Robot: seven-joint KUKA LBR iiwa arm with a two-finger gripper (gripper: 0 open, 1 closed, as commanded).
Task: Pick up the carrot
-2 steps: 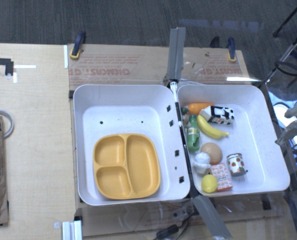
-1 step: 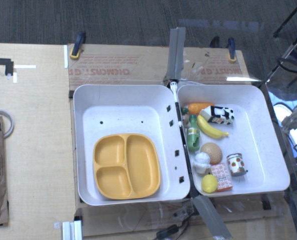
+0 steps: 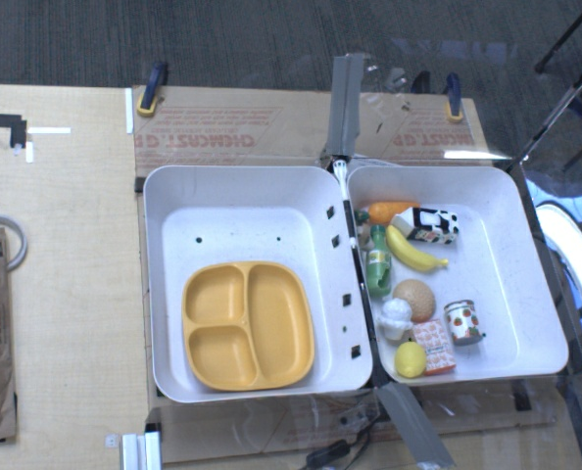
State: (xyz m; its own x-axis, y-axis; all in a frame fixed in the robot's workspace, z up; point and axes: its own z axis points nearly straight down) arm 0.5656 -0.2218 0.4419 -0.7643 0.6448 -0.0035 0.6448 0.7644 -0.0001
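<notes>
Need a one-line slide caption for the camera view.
Carrot lies among toy food at the right bin's far edge; yellow plate fills the left bin.

1. The bench [image 3: 56, 262] is viewed from one fixed camera above, angled downward.
2. Both the left bin [image 3: 164, 204] and right bin [image 3: 526, 262] are framed fully, from moderate distance.

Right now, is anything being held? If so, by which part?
Nothing is held. The carrot lies untouched at the far edge of the right bin, beside the banana and the cow toy.
</notes>
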